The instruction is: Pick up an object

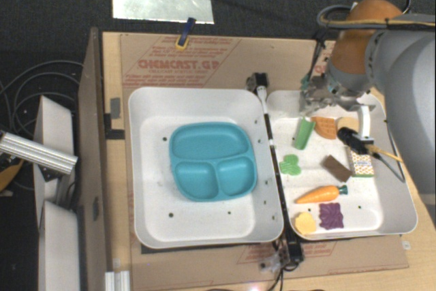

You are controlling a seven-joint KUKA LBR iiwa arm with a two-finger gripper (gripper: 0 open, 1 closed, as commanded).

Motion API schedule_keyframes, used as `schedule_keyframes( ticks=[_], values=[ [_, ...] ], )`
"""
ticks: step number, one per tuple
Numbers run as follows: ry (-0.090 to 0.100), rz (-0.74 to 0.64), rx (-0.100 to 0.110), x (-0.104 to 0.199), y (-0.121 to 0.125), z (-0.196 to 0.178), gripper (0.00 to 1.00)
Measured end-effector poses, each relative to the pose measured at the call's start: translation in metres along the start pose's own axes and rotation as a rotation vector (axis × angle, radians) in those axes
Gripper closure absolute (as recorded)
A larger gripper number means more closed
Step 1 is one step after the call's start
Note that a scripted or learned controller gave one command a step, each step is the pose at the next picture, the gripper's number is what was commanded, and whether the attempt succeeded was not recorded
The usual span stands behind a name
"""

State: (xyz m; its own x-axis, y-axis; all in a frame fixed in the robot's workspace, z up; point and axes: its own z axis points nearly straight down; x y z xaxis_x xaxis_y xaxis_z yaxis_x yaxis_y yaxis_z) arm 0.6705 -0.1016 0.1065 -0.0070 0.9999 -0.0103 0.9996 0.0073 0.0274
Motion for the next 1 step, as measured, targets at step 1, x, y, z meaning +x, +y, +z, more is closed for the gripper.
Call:
schedule_keyframes(
  ticks=[1],
  values=[
    [0.0, -0.001, 0.002, 0.0, -0.0005, 0.0009, 0.0]
  ],
)
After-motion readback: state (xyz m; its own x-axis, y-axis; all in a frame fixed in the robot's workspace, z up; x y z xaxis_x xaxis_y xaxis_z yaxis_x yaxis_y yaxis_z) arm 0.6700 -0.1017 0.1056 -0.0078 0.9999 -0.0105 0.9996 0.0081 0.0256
